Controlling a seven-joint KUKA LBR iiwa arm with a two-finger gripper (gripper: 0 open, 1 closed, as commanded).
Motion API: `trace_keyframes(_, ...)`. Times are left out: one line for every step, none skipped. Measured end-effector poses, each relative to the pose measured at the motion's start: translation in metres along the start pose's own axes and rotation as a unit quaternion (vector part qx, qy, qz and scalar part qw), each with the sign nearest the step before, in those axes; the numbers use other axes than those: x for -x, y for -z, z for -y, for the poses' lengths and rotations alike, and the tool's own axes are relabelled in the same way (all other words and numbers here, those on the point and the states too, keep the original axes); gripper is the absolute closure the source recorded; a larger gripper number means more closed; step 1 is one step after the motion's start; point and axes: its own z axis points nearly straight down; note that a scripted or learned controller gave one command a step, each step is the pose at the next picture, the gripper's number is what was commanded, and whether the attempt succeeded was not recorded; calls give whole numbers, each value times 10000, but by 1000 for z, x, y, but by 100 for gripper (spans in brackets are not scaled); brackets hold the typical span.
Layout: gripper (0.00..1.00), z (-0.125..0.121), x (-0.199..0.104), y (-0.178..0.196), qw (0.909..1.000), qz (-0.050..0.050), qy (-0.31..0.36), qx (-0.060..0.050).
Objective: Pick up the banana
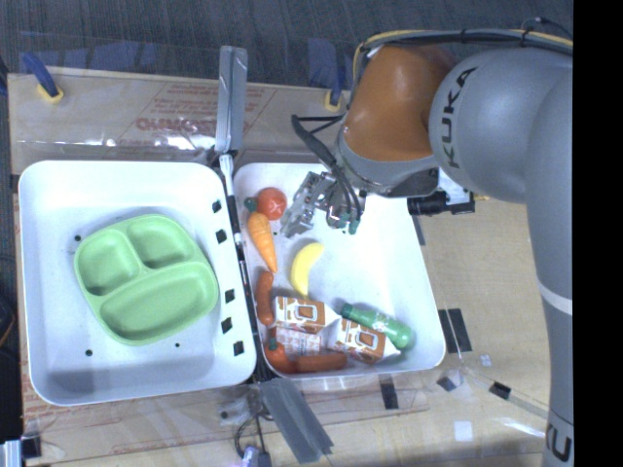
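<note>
- The left shallow white plastic bin (39,261) holds one thing: a light green plastic tray with three compartments (146,277), lying flat near the bin's middle and turned at a slant.
- The right shallow white plastic bin (414,280) holds the rest of the items, mostly crowded along its left wall and near edge.
- The small yellow curved banana (306,266) lies in the right bin, left of its middle, just below the gripper and apart from it.
- A round red tomato (271,203) sits near the bin's far left corner, with an orange carrot (261,240) just below it along the left wall.
- A second, darker orange carrot-like piece (265,298) lies further down the same wall.
- Two small orange-and-white cartons (300,317) (356,340) lie side by side near the front edge, and a reddish sausage-shaped item (307,362) rests just in front of them.
- A green bottle with a white band (378,325) lies on its side, touching the right carton.
- The grey two-finger gripper (321,205) hangs over the far part of the right bin, beside the tomato; its fingers are spread apart with nothing between them.
- The grey arm with its orange band (394,100) reaches in from the right above the bin.
</note>
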Motion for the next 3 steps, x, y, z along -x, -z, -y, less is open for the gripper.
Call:
trace_keyframes(0,65,5,-101,10000,-9,32,-1)
trace_keyframes(100,64,6,-90,10000,4,55,2)
trace_keyframes(0,64,6,-90,10000,3,55,2)
